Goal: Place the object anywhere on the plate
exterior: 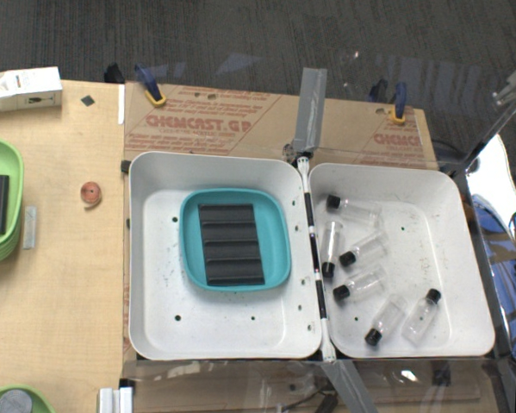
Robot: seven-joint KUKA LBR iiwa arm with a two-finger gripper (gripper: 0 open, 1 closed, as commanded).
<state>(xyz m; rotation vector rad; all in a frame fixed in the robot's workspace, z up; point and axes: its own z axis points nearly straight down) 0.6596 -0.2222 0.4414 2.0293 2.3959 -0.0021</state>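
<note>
Vials [363,250]: we count about six small clear ones with black caps, lying on their sides in the right bin [464,221], scattered from its left wall to its lower right.
Plate [277,245]: teal, square with rounded corners, in the left bin [149,308]; a black ribbed insert [230,243] covers its middle.
Weight: we judge each vial very light, likely hollow.
Stiffness: rigid walls, glass or hard plastic; we cannot tell which, so we would treat them as breakable.
Surface: smooth and round, so we expect one to roll or squirt out under a pinch.
Where to take hold: across the barrel at mid-length, jaws square to its long axis; the vial at lower right [423,312] lies apart from the rest and looks the easiest.
Risk: the pair by the left wall lie close together and close to the rim.
Gripper: we cannot tell its state, nor whether it holds or touches anything.
Progress: no vial lies on the plate yet.
</note>
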